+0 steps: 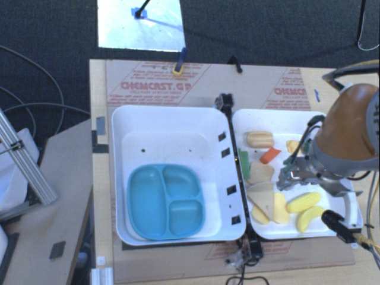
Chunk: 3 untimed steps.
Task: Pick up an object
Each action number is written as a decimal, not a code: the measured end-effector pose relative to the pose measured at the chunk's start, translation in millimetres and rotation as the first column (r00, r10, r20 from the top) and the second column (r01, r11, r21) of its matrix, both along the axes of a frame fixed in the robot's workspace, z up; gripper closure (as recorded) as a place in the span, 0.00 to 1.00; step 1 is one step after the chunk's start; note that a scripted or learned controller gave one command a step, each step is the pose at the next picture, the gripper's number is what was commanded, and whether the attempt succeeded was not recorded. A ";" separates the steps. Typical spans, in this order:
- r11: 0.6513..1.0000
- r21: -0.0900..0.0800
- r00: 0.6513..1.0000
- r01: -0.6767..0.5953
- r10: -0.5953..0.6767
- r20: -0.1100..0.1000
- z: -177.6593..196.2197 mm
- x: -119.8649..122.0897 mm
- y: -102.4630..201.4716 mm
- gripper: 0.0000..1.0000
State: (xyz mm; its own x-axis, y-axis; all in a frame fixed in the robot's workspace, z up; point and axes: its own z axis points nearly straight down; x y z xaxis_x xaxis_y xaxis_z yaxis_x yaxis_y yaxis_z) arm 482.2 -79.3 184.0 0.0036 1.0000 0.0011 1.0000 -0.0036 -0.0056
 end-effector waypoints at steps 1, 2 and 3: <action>1.000 -0.001 1.000 -0.012 0.012 0.013 21.2 60.3 26.7 1.00; 1.000 0.001 1.000 -0.006 0.006 0.001 -1.0 1.9 52.4 1.00; 1.000 -0.001 1.000 -0.012 0.012 0.013 41.8 46.6 82.3 1.00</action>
